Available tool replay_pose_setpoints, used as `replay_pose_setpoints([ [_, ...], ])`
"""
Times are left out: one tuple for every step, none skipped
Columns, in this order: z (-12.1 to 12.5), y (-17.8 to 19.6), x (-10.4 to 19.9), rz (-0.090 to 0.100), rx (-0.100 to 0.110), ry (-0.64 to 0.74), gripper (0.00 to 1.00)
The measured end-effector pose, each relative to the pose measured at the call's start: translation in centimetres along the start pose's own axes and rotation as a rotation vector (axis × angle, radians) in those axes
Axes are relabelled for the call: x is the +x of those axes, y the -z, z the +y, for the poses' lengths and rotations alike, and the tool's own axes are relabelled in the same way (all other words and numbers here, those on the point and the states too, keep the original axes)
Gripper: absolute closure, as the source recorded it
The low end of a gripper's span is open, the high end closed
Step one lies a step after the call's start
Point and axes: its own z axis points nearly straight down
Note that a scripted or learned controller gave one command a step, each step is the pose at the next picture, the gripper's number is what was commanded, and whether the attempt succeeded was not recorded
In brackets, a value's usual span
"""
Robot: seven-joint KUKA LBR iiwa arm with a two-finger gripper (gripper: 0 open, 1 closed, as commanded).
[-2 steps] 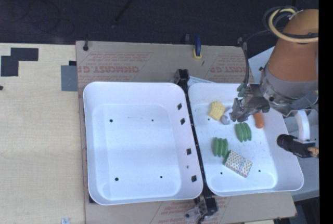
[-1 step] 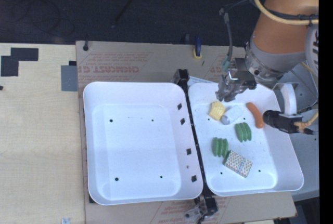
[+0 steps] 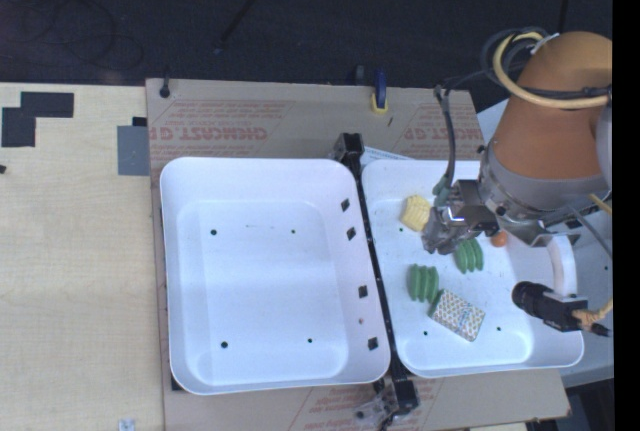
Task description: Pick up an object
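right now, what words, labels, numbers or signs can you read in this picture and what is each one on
Red print on the brown cardboard sheet behind the two white bins: appears upside down and reversed, too blurred to read with confidence.
More red print on the same cardboard along the near edge: too small to read.
Small patterned packet in the right white bin: only a fine pattern, no legible text.
No other readable text.

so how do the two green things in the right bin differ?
Place: the first green object lies out on bare bin floor, just above the patterned packet; the second green object sits right at the gripper, partly covered by it.
Visibility: the first shows whole, the second only in part.
Shared: same green, both ribbed-looking, both in the right bin. Whether the gripper holds the second one, I can't tell.
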Motion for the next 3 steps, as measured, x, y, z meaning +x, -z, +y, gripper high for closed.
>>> replay_pose_setpoints([
  [2.2, 7.2, 6.2, 0.000, -0.015, 0.008, 1.00],
  [-3.2, 2.5, -1.3, -0.002, 0.000, -0.007, 1.00],
  [2.7, 10.1, 2.2, -0.001, -0.017, 0.006, 1.00],
])
